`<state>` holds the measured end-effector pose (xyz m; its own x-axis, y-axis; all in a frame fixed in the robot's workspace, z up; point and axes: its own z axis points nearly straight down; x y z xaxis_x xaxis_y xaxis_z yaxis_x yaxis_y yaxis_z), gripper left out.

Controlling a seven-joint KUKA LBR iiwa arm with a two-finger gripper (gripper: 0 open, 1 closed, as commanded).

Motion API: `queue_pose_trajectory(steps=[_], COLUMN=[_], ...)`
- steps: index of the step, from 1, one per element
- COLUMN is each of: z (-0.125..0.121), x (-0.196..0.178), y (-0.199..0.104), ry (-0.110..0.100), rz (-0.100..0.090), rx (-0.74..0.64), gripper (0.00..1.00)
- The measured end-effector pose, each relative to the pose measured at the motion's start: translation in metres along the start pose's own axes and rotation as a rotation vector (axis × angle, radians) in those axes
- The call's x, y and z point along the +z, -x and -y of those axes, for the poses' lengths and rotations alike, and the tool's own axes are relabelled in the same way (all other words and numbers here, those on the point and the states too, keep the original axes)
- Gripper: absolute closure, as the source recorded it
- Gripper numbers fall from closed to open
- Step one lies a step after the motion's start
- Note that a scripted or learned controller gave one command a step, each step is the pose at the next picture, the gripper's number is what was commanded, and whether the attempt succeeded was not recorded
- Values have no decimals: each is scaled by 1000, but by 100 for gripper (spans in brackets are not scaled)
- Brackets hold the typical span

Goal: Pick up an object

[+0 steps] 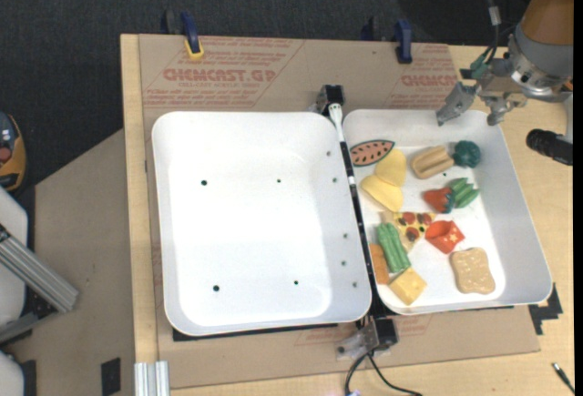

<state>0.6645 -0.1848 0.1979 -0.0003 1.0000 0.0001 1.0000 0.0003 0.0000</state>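
Gripper fingers are seen spread apart with nothing between them; the hand is held above the far edge of the right bin, just beyond the green broccoli piece. No object has yet been taken; all the toy food is found in the right bin, while the left bin is not involved.

The broccoli piece is used here as the landmark. Just to its left a bread roll is laid; further left a watermelon slice is placed near the bin's inner wall; nearer the camera from the broccoli a red and green pepper is set.

The step in hand is judged to be the approach. A target at the edge of the cluster is preferred; the broccoli piece or the bread roll is judged the closest. The fingers are to be kept apart during descent and aligned across the narrow side of the chosen piece; neighbouring pieces and the bin wall are to be avoided; closing is to be done only once both fingers are low beside the piece.
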Motion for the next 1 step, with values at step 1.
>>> queue_pose_trajectory(steps=[1], z=[90], x=[118], y=[-35], ry=[-15], rz=[-6], rx=[1], gripper=[0])
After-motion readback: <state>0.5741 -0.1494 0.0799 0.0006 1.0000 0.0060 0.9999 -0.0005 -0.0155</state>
